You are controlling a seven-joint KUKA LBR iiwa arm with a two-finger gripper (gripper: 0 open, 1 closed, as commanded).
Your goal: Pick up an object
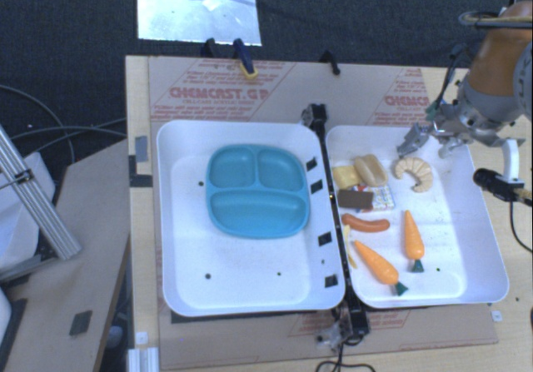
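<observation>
The end effector (pixel 433 139) is hovering above the croissant (pixel 415 171) in the right bin (pixel 483 266), fingers spread and pinching nothing; the pickup is not yet made.

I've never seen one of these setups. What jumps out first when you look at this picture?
Probably the blue divided plate, alone in the left white bin. Next, the toy food in the right bin: two orange carrots, a sausage and a croissant. The gripper hangs at that bin's far edge, near the croissant.
</observation>
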